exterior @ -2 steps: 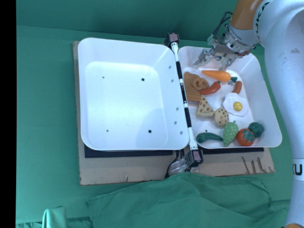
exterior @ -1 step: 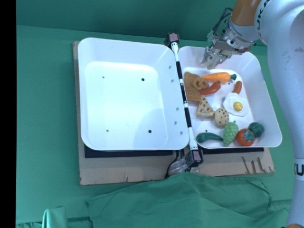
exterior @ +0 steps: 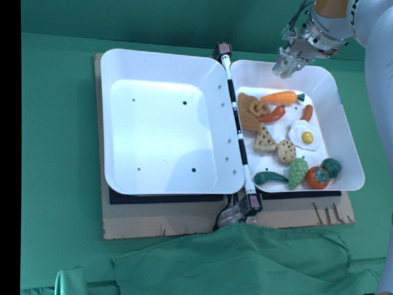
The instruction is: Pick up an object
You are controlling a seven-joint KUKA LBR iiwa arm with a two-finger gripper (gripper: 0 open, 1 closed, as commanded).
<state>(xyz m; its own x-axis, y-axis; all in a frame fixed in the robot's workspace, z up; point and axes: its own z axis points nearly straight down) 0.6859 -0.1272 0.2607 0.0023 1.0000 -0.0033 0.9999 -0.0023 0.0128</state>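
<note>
My claw point(exterior: 287, 66) hangs above the right bin's point(exterior: 344, 140) far rim, just beyond the carrot point(exterior: 279, 97); its opening I cannot tell. Near the carrot lie a chilli point(exterior: 272, 114), waffle point(exterior: 249, 111), sausage point(exterior: 307, 112) and egg point(exterior: 304, 135). Tomato point(exterior: 317, 177), grapes point(exterior: 298, 172) crowd the near edge. Green cloth point(exterior: 61, 134) surrounds both bins.

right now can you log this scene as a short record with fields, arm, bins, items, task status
arm: grey arm with orange band, claw above far rim of right shallow white bin
claw contents: nothing visible between its tips
left shallow white bin: bare white floor with small dark dots
items in right bin: orange toy carrot, white fried egg with yellow yolk, red tomato, green grape bunch
task status: no item lifted yet
</note>
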